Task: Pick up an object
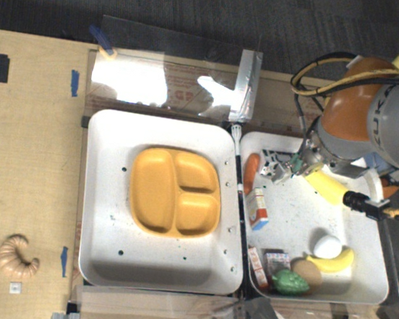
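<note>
The metal gripper (285, 170) is seen at the right bin's (369, 283) upper left, beside a smooth orange-red cylinder (251, 168); whether it is open cannot be told

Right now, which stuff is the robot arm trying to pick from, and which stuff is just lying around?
For the job:
- end effector, low in the right bin
- orange sausage-shaped toy
- small carton
- white egg
- banana
- green toy

Just lying about:
- yellow divided plate in the left bin
- curled croissant-like toy on the bench
</note>
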Robot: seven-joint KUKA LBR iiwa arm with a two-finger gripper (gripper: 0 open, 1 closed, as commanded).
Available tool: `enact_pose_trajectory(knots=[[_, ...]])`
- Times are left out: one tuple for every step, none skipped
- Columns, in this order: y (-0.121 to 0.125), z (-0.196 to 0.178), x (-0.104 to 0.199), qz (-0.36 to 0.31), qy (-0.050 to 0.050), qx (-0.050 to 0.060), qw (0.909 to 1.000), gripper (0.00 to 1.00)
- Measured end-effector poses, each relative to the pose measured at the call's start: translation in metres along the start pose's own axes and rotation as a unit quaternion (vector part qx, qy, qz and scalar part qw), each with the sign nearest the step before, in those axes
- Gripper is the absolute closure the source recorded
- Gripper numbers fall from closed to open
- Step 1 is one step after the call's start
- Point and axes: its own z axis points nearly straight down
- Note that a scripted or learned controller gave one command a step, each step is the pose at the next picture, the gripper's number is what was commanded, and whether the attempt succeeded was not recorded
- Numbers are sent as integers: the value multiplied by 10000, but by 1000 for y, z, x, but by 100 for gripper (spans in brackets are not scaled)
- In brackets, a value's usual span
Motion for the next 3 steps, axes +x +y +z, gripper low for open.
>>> enact_pose_trajectory(knots=[[-42, -42, -11, -137, -24, -18, 9999, 100], [-99, 17, -43, -41, -3, 9, 10000, 100], [-95, -23, -62, 904, -23, -19, 9959, 100]])
